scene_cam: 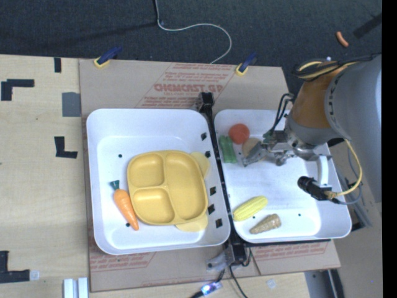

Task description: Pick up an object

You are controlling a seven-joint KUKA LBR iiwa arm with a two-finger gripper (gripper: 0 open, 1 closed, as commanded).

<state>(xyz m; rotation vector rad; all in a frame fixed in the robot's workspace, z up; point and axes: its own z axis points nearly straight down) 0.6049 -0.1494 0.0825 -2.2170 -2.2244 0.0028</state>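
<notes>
In the right bin [322,225], the gripper [253,156] is down low near the back-left corner.

Honestly can't tell how wide it's spread or whether it's pinching anything. Its tip sits just beside a tan piece [250,146], with a red tomato [239,132] and a green veggie [227,150] close by. A corn cob [249,208] and a beige cone-shaped thing [265,223] lie near the front. The left bin [99,141] holds a yellow divided plate [166,187] and a carrot [126,208].

bins [99,185]: smooth white plastic | divided plate [166,186]: glossy yellow plastic | carrot [126,208], corn cob [249,207]: shiny toy plastic | board [186,85] beneath: matt brown cardboard | worktop [34,166]: pale wood
</notes>
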